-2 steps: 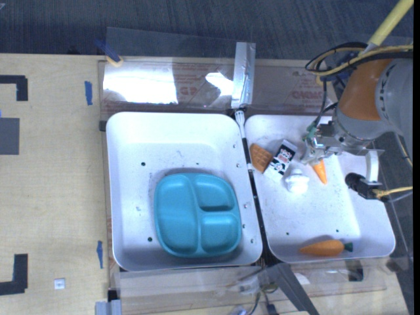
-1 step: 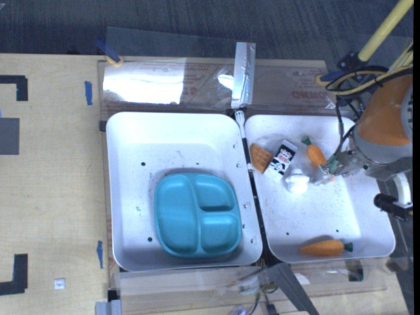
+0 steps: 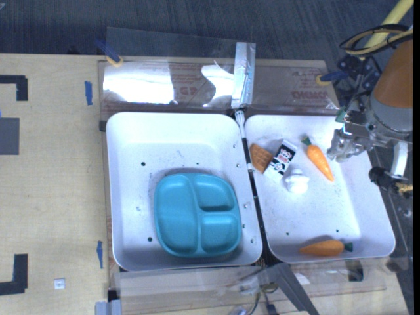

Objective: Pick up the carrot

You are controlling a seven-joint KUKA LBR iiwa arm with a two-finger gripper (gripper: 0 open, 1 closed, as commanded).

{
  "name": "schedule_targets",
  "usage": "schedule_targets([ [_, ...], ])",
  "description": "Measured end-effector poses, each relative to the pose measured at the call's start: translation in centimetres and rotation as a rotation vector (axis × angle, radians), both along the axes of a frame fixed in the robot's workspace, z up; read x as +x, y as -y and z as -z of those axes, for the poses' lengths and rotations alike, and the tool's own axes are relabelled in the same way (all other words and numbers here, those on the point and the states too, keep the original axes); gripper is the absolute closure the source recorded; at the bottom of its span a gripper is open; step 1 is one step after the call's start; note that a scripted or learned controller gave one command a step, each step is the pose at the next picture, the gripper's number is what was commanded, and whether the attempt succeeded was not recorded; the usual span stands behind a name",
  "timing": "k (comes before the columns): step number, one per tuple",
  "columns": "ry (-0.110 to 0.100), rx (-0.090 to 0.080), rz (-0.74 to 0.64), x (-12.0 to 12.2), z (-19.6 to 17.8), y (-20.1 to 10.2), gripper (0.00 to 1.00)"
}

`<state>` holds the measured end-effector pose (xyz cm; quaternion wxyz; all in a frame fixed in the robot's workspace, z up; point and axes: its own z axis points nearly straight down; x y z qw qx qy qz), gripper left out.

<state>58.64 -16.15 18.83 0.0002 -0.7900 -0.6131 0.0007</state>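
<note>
Two orange carrots lie in the right bin (image 3: pixel 377 231). One carrot (image 3: pixel 320 161) rests slanted near the bin's far side, its small green top pointing up-left. The other carrot (image 3: pixel 323 247) lies flat against the near wall, its dark green end to the right. My gripper (image 3: pixel 344 144) hangs over the bin's far right corner, just right of the upper carrot and apart from it. Nothing shows in its grasp.
Left of the upper carrot are a black-and-white box (image 3: pixel 283 159), a brown-orange piece (image 3: pixel 260 157) and a white round object (image 3: pixel 296 182). The left bin (image 3: pixel 131 143) holds a blue divided plate (image 3: pixel 197 214). Cables and the arm crowd the right side.
</note>
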Motion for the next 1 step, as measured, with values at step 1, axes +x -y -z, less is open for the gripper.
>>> schedule_targets([
  [1,-0.005,0.0,0.19,6.36,0.75,-8.37,1.0],
])
